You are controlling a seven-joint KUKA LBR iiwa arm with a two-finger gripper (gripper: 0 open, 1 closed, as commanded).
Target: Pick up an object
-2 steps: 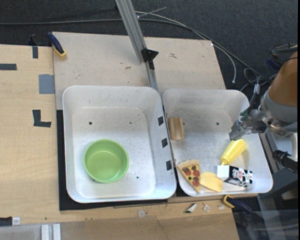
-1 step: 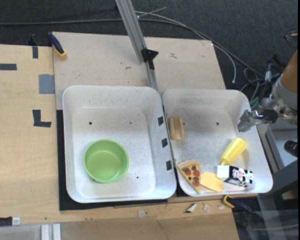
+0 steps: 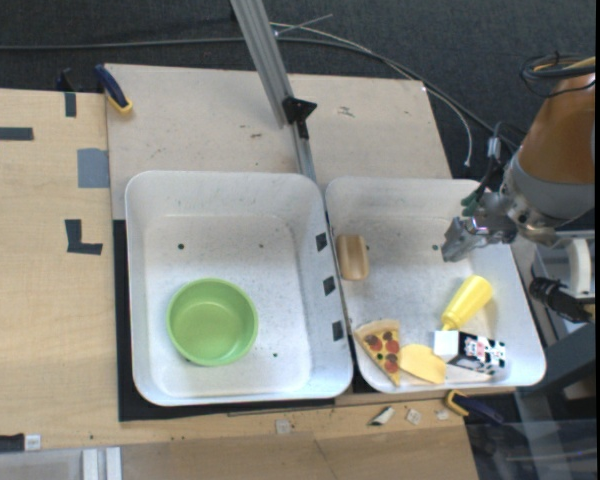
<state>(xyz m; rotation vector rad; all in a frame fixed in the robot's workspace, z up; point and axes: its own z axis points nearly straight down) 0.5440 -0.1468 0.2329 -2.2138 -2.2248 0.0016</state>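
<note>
1. Yellow plastic squeeze bottle (image 3: 466, 300) lies in the right white bin (image 3: 400, 203), long axis diagonal, narrow end toward the bin's near-left.
2. Just above it hovers the grey gripper (image 3: 456, 245), carrying nothing; finger spread unclear.
3. Pizza slice toy (image 3: 379, 347) lies nearby.

— Any writing you can make out here?
— None. The small black-and-white box (image 3: 477, 352) in the right bin (image 3: 400, 200) has a printed pattern, but it is too small and blurred to read.
— Numbers, brands, signs?
— Nothing legible anywhere.
</note>
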